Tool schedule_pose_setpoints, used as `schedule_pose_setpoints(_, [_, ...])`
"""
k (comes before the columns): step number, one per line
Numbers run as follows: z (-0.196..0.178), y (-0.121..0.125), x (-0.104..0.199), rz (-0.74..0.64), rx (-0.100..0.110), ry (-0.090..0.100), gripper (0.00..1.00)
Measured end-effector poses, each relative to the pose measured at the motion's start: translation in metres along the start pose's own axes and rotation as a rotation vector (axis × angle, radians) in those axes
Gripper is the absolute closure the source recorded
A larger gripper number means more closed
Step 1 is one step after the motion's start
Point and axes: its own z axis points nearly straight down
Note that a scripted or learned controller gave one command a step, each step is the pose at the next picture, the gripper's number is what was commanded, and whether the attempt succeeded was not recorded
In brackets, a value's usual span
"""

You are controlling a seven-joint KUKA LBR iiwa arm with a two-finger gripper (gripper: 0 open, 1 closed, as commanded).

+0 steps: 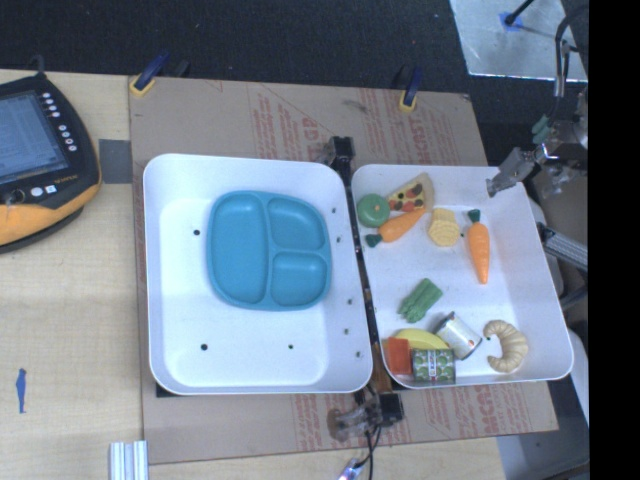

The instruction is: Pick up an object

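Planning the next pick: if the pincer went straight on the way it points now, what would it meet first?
Probably the carrot with the green top, down-left of the pincer at the right bin's far corner; its height is unclear.

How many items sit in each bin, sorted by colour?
Left bin:
Blue divided plate: 1
Right bin, toy food:
Orange carrots: 2
Green pieces: 2
Yellow pieces: 2
Pizza slice: 1
Croissant: 1
Cans: 2
Red piece: 1
Total: 12
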Motion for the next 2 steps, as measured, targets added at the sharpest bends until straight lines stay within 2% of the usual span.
schedule_pose_setpoints(1, [0.169,-0.056,0.035,-0.002,0.002,0.001,0.0])
schedule_pose_setpoints(2, [0.181,-0.011,0.003,0.0,0.0,0.003,0.0])
